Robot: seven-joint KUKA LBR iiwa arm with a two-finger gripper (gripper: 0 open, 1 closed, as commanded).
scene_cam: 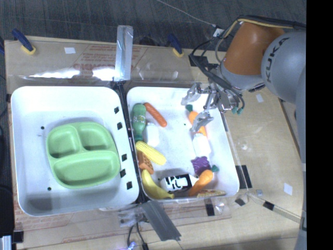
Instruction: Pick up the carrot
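Gripper point(200, 120) sits low over the right bin point(171, 95), fingers closed on a small carrot point(196, 123) (grip looks thin). Step: grasp made, lift due w/o slipping. Farther below: purple toy point(201, 165), another carrot point(204, 180), banana point(154, 188)

Both bins white: left bin point(21, 139), right bin point(174, 95). Left one has a light green divided plate point(80, 155). Right bin contents: orange carrot point(155, 114) by the dark green cucumber point(138, 120); yellow corn cob point(150, 152); yellow banana point(153, 188); purple piece with green bits point(201, 165); a second orange carrot with green top point(204, 180); small black item with white markings point(177, 182); white pieces point(202, 148); another orange piece with green tip point(196, 117) under the gripper point(205, 105), which is silver metal. Arm point(283, 61) grey with orange band, black cables. Bench point(260, 155) tan, blue clamps point(23, 42) at the back edge, black tape marks on the bin rims.
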